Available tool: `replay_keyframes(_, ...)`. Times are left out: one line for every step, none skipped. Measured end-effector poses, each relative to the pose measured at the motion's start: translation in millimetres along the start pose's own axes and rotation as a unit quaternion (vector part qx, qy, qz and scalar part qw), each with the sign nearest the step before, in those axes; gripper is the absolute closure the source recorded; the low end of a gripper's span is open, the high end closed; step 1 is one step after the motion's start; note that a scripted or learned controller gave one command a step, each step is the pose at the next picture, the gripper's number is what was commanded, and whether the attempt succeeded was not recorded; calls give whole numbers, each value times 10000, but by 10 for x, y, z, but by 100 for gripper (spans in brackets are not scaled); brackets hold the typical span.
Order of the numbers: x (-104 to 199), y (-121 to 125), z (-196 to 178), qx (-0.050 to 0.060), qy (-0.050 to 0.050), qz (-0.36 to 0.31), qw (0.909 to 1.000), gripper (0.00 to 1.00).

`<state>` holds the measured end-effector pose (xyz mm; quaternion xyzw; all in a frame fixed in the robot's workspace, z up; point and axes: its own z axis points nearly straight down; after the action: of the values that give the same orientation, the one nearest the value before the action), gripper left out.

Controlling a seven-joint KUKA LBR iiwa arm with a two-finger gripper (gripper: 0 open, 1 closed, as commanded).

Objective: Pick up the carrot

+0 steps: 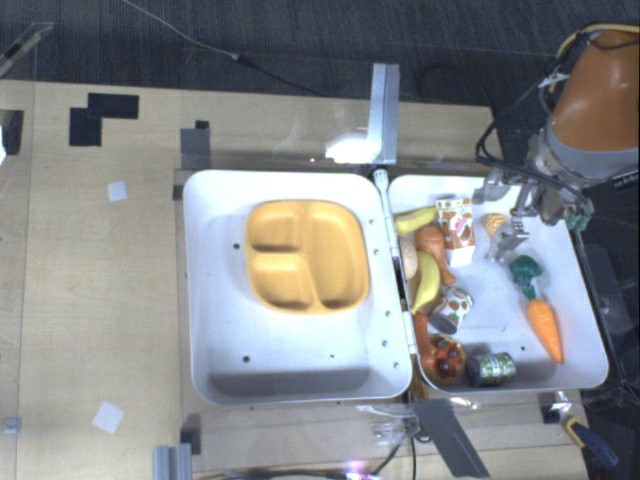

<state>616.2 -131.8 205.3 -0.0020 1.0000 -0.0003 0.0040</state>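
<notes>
The carrot (pixel 545 329) is orange with a dark green leafy top (pixel 525 271). It lies lengthwise near the right wall of the right bin (pixel 590 363), its tip toward the front. My gripper (pixel 508 226) hangs over the back of that bin, up and to the left of the carrot's green top and apart from it. It is open, with nothing between its fingers.
The right bin also holds two bananas (pixel 427 280), a small carton (pixel 455 224), a green can (pixel 491 368), a small orange piece (pixel 497 225) and red items (pixel 444 358) along its left side. A yellow divided plate (pixel 305 255) sits in the left bin (pixel 215 298).
</notes>
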Motion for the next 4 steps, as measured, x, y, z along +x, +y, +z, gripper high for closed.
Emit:
replay_keyframes(59, -645, 1131, 12, -10, 132, 9999, 0)
replay_keyframes(751, -739, 1156, 10, -15, -56, 10000, 0)
replay_keyframes(705, -731, 1017, 31, -80, -91, 9999, 100)
replay_keyframes(1153, -735, 868, 2, 5, -713, 9975, 100)
